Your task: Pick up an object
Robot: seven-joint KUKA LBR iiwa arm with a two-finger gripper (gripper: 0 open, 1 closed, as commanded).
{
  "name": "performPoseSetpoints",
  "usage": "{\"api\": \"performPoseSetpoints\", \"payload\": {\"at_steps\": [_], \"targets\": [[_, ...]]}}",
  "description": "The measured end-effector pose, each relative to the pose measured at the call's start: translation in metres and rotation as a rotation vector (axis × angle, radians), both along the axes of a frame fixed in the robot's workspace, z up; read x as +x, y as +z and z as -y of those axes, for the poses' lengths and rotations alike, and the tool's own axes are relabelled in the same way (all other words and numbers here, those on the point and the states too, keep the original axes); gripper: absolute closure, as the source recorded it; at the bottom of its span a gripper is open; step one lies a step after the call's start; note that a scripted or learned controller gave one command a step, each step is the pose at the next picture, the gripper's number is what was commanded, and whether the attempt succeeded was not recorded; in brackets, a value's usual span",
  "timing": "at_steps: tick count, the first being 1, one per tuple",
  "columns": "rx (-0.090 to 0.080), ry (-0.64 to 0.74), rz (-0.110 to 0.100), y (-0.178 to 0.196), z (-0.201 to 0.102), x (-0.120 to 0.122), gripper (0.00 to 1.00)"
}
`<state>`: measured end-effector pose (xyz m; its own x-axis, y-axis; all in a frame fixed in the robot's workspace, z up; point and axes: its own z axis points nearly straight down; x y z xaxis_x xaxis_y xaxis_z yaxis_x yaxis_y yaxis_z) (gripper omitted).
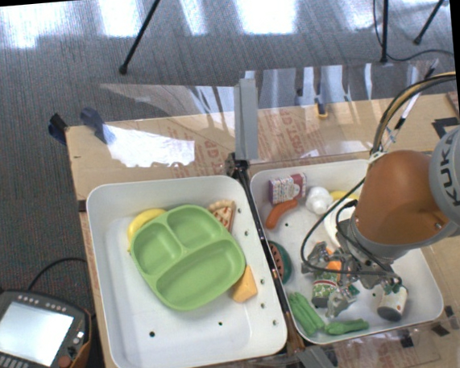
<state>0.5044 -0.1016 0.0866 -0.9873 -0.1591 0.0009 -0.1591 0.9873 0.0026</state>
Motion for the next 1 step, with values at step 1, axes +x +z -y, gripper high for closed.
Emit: {"api": "performPoseSetpoints", "payload": {"at_steps": [1], "targets": [[-0.001,-0.068,0.006,0.0184,0.0026,0.0710,0.00]]}}
